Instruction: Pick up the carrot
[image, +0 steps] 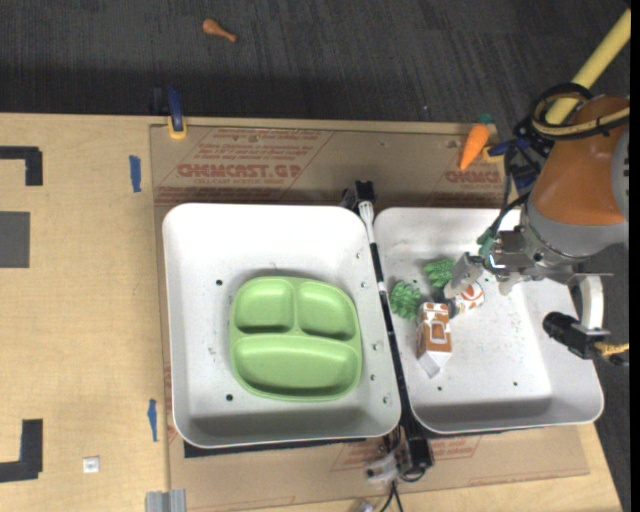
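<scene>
1. The near half of the right shallow white plastic bin (560, 400) is bare, with open room toward its front rim; the left shallow white plastic bin (200, 260) carries a green three-compartment plate (296, 335).
2. Crowded near the right bin's dividing edge: a brown-and-white carton (435, 330), two green leafy toys (405, 297), a small red-and-white piece (468, 296).
3. The grey arm with its orange band (580, 185) reaches in from the right; its pincer (478, 270) hangs over that cluster. Whether it is spread, I cannot tell.
4. The small orange carrot with a green top (473, 146) lies outside the bins on the bench (80, 300), behind the right bin's far rim. Its long axis runs near-far, green end farthest.
</scene>
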